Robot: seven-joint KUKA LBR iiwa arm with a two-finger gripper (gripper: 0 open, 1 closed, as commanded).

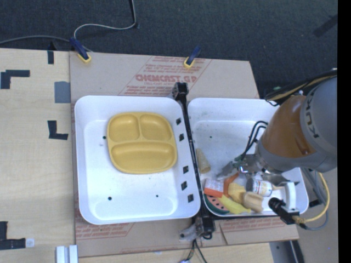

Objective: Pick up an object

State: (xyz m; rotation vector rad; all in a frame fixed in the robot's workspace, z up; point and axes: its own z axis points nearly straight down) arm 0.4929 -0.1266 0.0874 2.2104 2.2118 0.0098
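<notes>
Several small objects lie heaped at the front of the right bin [219, 114]: an orange carrot-like piece [213, 191], a yellow banana shape [235, 205], a yellow block [236, 190], a tan bread-like piece [254, 202] and a small white bottle [262, 188]. A pale beige item [203, 160] rests against the bin's left wall. My gripper [237, 171] hangs low over the heap, just above the yellow block, below the orange-banded wrist [282, 133]. The arm's body hides the bin's right part.
The left bin [88, 163] holds a yellow divided plate [141, 142]. A black divider with clips [186, 147] runs between the bins. A black and yellow cable [296, 218] curls at the right bin's front corner. Cardboard lies under both bins.
</notes>
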